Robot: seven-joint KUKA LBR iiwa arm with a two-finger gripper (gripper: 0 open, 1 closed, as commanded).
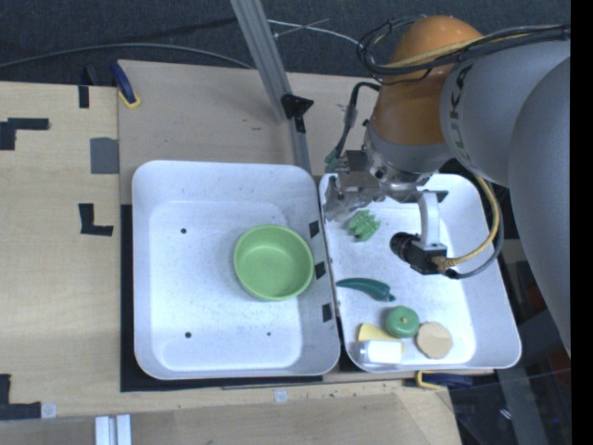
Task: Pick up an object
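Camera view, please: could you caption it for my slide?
Arm's hand above a green leafy toy in the right bin; green bowl in the left.

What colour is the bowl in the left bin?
Light green: the bowl shows best in the camera view.

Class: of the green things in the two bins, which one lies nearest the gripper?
The small, bumpy light-green piece just under the gripper; the bowl, dark-green pepper and round green toy lie farther away.

A green bowl is sitting in the left bin. In the right bin, the claw is hovering at eleven o'clock, just above a small green toy.
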